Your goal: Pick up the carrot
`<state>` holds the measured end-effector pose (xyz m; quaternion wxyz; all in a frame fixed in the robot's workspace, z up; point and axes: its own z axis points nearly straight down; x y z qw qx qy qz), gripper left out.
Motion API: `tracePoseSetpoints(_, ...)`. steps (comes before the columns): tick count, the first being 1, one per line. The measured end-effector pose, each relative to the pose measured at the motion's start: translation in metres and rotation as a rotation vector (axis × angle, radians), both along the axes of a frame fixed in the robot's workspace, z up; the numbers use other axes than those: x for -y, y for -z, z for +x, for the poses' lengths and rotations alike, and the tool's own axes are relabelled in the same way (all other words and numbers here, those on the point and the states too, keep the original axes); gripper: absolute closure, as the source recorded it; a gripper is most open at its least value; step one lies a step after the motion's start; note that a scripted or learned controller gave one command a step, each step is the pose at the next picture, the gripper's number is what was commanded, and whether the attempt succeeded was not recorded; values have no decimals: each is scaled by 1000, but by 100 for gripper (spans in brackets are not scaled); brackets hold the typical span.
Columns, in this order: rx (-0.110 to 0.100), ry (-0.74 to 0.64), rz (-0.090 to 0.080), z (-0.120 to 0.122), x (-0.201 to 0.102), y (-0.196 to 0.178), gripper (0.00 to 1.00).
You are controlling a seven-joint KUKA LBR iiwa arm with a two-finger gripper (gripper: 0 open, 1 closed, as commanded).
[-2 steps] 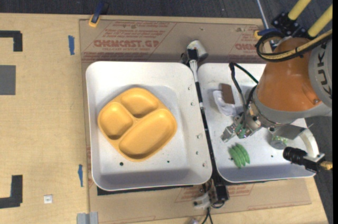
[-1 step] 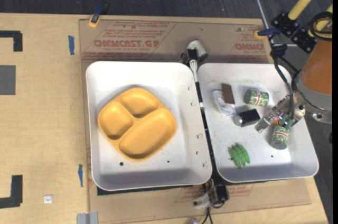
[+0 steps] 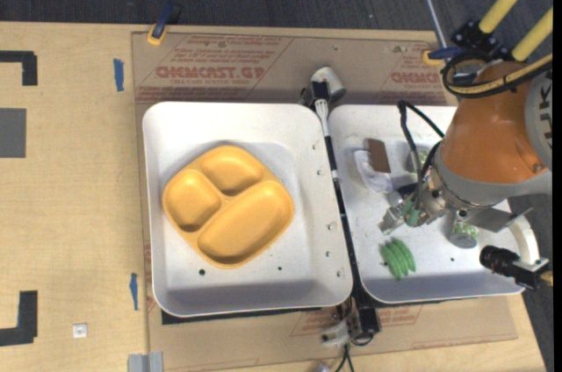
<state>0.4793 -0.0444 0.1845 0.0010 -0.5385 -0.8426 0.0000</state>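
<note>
The counter carries two shallow white bins side by side, split by a raised divider (image 3: 336, 195) with a cable along it. The left bin (image 3: 167, 274) holds a yellow plate (image 3: 228, 203) with three compartments, lying flat near the middle and well away from the arm, so it plays no part in the reach.

The arm (image 3: 496, 142) comes in from the right and leans low over the right bin (image 3: 439, 282), which puts the gripper (image 3: 406, 215) among the small things there. That fits a search of this bin, though it is a judgement only. The gripper is a small metallic tangle at this angle; I cannot tell how wide it stands, and nothing can be made out in its hold.

Just below it lies a green ribbed thing (image 3: 399, 257), like a pea pod or a bunch of leaves, flat on the bin floor. Up-left sit a brown block (image 3: 378, 154) and a pale crumpled piece (image 3: 369, 175), touching or nearly so.

No orange, tapered carrot can be made out here; it may lie hidden beneath the arm, which covers much of that bin.
</note>
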Motion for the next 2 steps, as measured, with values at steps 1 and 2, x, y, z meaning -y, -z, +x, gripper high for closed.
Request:
tracePoseSetpoints(1, 2, 253, -1, 0, -101, 0, 100)
tracePoseSetpoints(2, 2, 504, -1, 1, -89, -71, 100)
